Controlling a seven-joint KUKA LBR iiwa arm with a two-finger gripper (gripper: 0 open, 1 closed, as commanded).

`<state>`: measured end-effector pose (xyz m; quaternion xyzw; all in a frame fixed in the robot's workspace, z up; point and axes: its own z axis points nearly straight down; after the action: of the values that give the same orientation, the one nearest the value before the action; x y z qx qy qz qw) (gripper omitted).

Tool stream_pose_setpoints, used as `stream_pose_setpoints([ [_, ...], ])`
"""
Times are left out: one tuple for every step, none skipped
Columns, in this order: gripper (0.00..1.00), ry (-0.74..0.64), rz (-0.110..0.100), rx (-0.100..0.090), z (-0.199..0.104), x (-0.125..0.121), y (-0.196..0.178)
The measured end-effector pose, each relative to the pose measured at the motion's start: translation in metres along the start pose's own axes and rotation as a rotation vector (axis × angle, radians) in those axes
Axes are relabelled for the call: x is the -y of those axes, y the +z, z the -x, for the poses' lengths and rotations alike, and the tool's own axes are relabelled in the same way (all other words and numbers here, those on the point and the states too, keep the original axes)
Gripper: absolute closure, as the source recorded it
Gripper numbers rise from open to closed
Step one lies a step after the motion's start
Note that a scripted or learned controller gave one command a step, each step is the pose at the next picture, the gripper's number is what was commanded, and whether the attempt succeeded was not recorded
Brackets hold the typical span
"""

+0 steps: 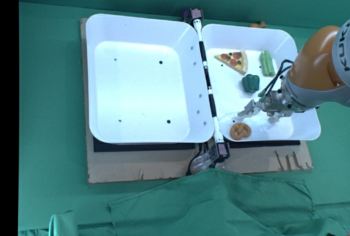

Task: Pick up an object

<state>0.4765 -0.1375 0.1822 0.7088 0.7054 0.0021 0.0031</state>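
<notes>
Two white bins are set side by side on the counter [54,92]; in the right bin [306,130] a pizza slice [232,59], a light green pod [267,63], a dark green pepper [250,82] and a pretzel [240,131] are seen. The pincer [252,111] is held low over the right bin, just above the pretzel and below the pepper; its fingers are spread apart and nothing is gripped between them. The left bin [98,38] is placed just beside it.
</notes>
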Motion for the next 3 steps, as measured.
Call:
stream_pose_setpoints([
  [1.00,0.004,0.013,0.006,0.002,-0.003,-0.015],
  [1.00,-0.002,0.001,0.002,0.007,0.005,-0.072],
  [1.00,-0.003,0.003,0.002,0.005,0.005,-0.117],
])
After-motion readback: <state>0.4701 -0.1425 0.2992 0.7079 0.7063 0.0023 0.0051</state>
